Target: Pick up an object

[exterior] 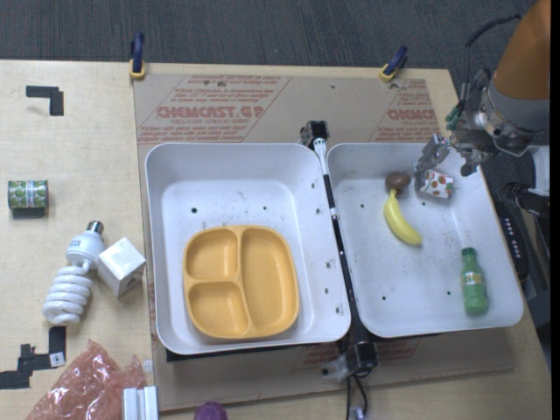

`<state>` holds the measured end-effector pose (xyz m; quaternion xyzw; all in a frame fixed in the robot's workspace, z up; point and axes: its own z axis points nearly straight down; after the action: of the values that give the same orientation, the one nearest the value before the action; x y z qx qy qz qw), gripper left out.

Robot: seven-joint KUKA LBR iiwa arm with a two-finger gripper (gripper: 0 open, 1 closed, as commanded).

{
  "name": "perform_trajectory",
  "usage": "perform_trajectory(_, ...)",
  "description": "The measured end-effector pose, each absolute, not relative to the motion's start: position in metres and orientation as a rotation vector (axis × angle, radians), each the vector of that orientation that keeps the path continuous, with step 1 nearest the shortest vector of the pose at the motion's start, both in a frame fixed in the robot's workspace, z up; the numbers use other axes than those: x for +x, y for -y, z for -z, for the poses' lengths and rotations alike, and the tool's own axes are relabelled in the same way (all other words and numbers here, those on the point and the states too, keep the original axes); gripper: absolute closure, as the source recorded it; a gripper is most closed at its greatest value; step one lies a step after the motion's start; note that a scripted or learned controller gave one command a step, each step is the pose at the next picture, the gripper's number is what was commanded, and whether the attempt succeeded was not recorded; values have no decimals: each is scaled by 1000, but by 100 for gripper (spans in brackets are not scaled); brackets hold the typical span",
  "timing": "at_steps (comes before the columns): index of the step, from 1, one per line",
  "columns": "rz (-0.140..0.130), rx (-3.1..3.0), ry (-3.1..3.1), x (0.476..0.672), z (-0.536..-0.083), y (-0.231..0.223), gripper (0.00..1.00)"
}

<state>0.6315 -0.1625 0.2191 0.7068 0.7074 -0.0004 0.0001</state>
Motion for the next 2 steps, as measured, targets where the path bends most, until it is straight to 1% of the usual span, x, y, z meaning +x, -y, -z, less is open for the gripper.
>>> perform_trajectory(1,0,2223,-2219,578,-92,137,0)
perform_trajectory(2,0,2224,-2216,579,-102,139,100)
